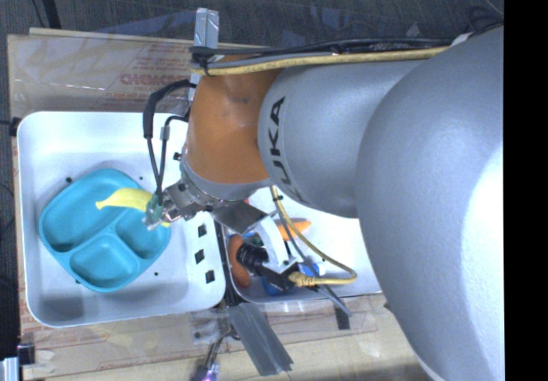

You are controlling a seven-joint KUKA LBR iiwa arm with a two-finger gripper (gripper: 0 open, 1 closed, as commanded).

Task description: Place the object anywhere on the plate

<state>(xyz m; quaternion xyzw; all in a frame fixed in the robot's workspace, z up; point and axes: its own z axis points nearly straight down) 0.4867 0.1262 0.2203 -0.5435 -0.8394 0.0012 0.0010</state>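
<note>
Nearest the camera, in the right bin, a round orange thing and a small blue thing lie close together by the bin's left wall. A longer orange thing pokes out just beyond them, and all three are partly hidden under the arm. In the left bin a blue plate with raised dividers sits left of the middle, its near compartment bare. The gripper hangs over the plate's right rim, close above it. I cannot tell whether it is spread or pressed together, because its tip is small and blurred against the blue. A yellow banana lies on the plate in the far right compartment, curving from the middle of the plate toward the right edge. Its right end reaches the gripper tip, but I cannot tell whether the two touch or whether the banana is pinched. Above the gripper, the orange band of the wrist covers the gap between the two bins. The grey arm fills the right side over most of the right bin. Beyond the bins, a strip of pale wooden bench runs along the far edge.
</note>
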